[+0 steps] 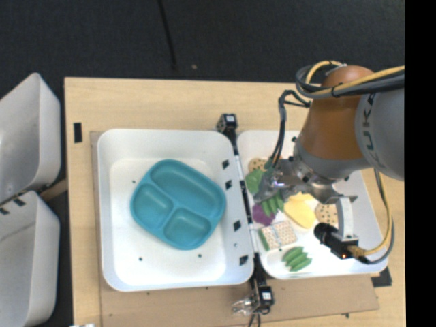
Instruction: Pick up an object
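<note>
Grey arm with the orange wrist band [334,125] comes in from the right and hangs over the right-hand shallow white bin [354,264], wrist low over the clutter at that bin's left side. Claw [274,180] sits down among the toys near the divider; can't tell from this angle whether it's released or clenched, wrist housing and cables block it, so I won't call anything grasped. Candidate objects are all packed into the right bin, which is probably why the arm works that side: a light green leafy plastic piece [254,180] just under the claw, a darker green pod-shaped toy [272,204] beside it, a purple rounded toy [261,214] touching the bin's left wall, a pale yellow lumpy toy [300,210] toward the middle, a speckled tan cracker-like square [278,236] nearer the front, and a green pea-pod toy [296,258] lying apart near the front edge. Left white bin [109,251] carries a teal plastic divided plate [178,204], flat, well apart from the arm; likely a drop side or just not the target. Both bins sit flush side by side on the light wooden counter [82,101]. Judgement: descent-onto-target stage, pick not confirmed. Risk: items crowd and touch, so a close could catch two or nudge one against the wall.
</note>
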Available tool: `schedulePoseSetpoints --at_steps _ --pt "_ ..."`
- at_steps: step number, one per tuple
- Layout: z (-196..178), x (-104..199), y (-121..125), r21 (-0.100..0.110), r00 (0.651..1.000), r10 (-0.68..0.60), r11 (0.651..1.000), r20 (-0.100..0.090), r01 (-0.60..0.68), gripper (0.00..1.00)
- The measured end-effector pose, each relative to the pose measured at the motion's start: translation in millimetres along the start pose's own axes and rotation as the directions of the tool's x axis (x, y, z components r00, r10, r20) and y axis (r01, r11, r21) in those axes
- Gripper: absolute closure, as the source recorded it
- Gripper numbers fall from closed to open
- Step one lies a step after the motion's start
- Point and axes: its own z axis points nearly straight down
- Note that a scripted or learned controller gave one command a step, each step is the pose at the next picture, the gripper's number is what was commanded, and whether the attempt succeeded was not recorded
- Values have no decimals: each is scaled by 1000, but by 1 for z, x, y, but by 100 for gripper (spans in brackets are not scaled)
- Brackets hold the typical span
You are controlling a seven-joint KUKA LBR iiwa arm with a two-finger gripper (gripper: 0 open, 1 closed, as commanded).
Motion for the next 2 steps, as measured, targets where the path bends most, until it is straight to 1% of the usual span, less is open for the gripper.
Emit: schedulePoseSetpoints --at_steps 1,2 --pt "4 -6 6 -1 1000 3 1000 1 -3 100" --pt "3 -15 -8 1 1000 4 1000 0 -4 100"
